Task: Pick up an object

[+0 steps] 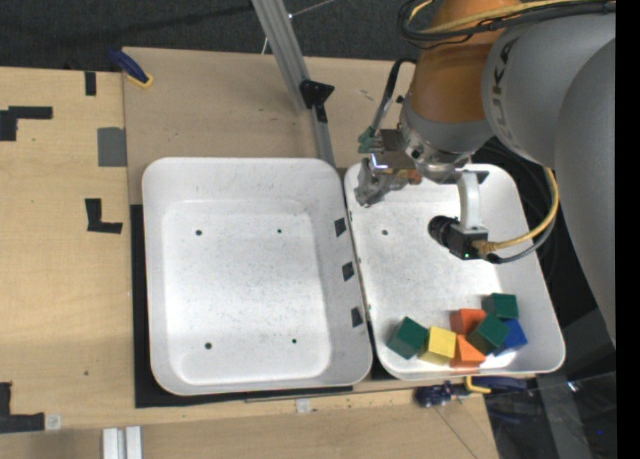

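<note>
Several small coloured blocks lie clustered at the near end of the right bin (520, 207): a dark green block (407, 336), a yellow block (439, 345), an orange block (466, 322), a blue block (512, 336) and another green block (499, 305). My gripper (374, 182) hangs over the far left corner of that bin, well away from the blocks. It points down, and nothing shows between its tips.
The left bin (160, 247) sits beside the right one, sharing a raised middle rim. A slanted metal rod (285, 37) runs down to the bins' far junction. The arm's grey body and orange band fill the upper right. A black cable unit (458, 237) hangs over the right bin.
</note>
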You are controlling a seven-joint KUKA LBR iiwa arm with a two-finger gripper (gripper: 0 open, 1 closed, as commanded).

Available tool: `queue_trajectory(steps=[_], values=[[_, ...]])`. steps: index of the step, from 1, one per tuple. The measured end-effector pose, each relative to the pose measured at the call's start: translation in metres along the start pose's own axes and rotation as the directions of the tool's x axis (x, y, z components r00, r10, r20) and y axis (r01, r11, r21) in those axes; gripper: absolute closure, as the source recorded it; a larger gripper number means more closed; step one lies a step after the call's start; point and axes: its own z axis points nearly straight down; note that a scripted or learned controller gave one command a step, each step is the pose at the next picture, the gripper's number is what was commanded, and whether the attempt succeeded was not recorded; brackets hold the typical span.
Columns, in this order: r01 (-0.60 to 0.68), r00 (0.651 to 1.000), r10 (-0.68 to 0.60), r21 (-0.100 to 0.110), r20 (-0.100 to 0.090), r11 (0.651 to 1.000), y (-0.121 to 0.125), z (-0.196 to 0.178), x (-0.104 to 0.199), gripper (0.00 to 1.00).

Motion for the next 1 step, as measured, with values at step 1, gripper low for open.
queue_trajectory(steps=[1], values=[[0.000,1.000,0.000,0.001,0.001,1.000,-0.0039,0.0135,0.0532,1.00]])
